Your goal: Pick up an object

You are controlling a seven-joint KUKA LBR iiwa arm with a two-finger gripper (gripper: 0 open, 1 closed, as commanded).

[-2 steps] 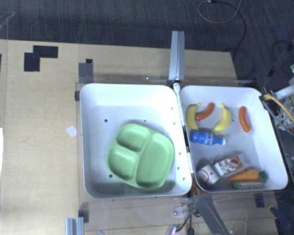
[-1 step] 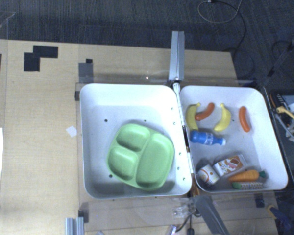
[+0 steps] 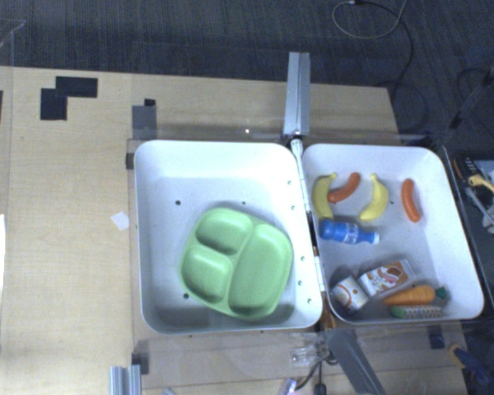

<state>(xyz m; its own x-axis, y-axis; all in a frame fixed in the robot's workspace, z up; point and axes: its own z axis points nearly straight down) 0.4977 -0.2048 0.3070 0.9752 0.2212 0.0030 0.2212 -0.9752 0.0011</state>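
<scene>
The right bin (image 3: 445, 220) holds several small items. Two yellow bananas (image 3: 375, 202) lie at its upper left with a red sausage (image 3: 343, 188) across them. A second red sausage (image 3: 410, 199) rests toward the upper right. A blue bottle (image 3: 347, 234) lies on its side in the middle. Near the front edge sit a small can (image 3: 346, 294), a brown-and-white carton (image 3: 384, 278) and an orange carrot (image 3: 413, 295). The left bin (image 3: 160, 212) carries a green divided plate (image 3: 237, 262).
A metal post (image 3: 296, 97) rises at the back between the two bins. Black cables (image 3: 379, 15) trail on the dark floor behind the bench. Black markers (image 3: 66, 95) lie on the wooden bench top at the left.
</scene>
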